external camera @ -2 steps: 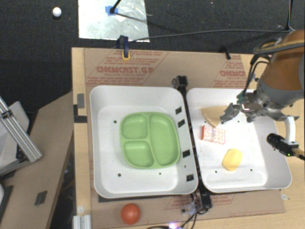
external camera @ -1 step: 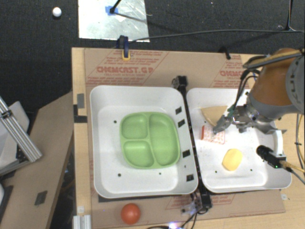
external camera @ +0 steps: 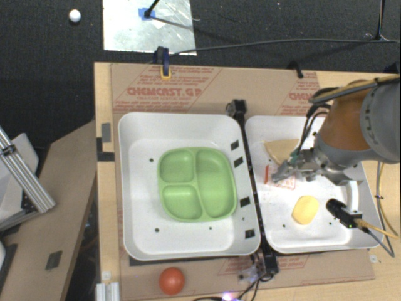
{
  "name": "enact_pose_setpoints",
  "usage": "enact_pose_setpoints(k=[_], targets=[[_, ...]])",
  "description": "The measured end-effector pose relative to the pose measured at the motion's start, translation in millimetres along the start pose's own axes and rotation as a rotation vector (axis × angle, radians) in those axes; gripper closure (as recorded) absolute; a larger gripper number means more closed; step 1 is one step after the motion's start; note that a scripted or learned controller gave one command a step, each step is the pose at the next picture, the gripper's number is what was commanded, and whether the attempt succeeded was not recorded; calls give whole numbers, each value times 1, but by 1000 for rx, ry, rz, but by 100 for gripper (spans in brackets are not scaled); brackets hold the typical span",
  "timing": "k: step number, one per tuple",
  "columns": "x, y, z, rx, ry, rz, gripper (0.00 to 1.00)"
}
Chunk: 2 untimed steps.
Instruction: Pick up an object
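1. White plastic makes up the 2 shallow bins that sit side by side on the cardboard-covered bench point(external camera: 188, 80). The inner walls of the left bin point(external camera: 135, 168) and the right bin point(external camera: 263, 231) meet in the middle.
2. The left bin holds 1 thing: a pale green divided plate point(external camera: 197, 184) with 3 compartments, lying flat near the bin's centre.
3. The right bin holds 3 loose things.
   - A rounded yellow lump point(external camera: 305, 210) rests on the floor toward the front.
   - A tan wedge point(external camera: 280, 149) lies toward the back left.
   - A small red piece point(external camera: 266, 175) sits close to the left wall.
4. The arm point(external camera: 351, 127), grey with its orange band, reaches in from the right over the right bin.
5. The gripper point(external camera: 291, 168) is low over the middle of that bin. It is just in front of the tan wedge, just right of the red piece, and behind the yellow lump.
6. From this angle I cannot tell whether the gripper is open or closed. The yellow lump lies apart from it on the bin floor.
7. Outside the bins there are 4 more things.
   - An orange-red ball point(external camera: 171, 281) sits at the bench's front edge below the left bin.
   - A blue-and-yellow clamp point(external camera: 163, 63) grips the back edge.
   - A silvery sheet point(external camera: 147, 17) lies on the dark surface behind the bench.
   - A small white ball point(external camera: 74, 15) lies on that same surface.
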<state>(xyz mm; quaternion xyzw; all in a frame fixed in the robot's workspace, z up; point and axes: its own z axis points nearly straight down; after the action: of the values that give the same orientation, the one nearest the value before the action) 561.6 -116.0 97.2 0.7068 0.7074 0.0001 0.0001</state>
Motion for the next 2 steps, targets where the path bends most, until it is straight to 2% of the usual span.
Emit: enact_pose_setpoints(k=[1,2], targets=[[0,2,-14,-6,0,-1,100],[-1,12,-76,-8,-2,-3,100]])
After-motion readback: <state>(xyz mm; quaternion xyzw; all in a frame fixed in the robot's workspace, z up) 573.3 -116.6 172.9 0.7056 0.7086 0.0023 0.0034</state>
